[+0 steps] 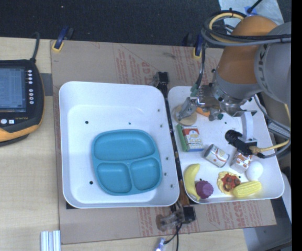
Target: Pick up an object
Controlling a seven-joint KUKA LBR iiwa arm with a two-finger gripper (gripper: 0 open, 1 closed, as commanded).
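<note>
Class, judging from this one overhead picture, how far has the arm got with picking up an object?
Done: the gripper has reached the right white bin's far end. In hand: nothing visibly between its fingers. Left: grasping and lifting; the yellow banana, purple plum and yellow corn cob lie in the bin.

light is even and fairly bright over the bench, falling from above; the left white bin (pixel 72 140) glares almost to blank along its walls, with a soft grey shadow inside its near rim. the floor at the top is dark and grainy. the arm (pixel 245 56) casts a faint shadow. small things in the right bin (pixel 276 184) look soft and slightly blurred
</note>
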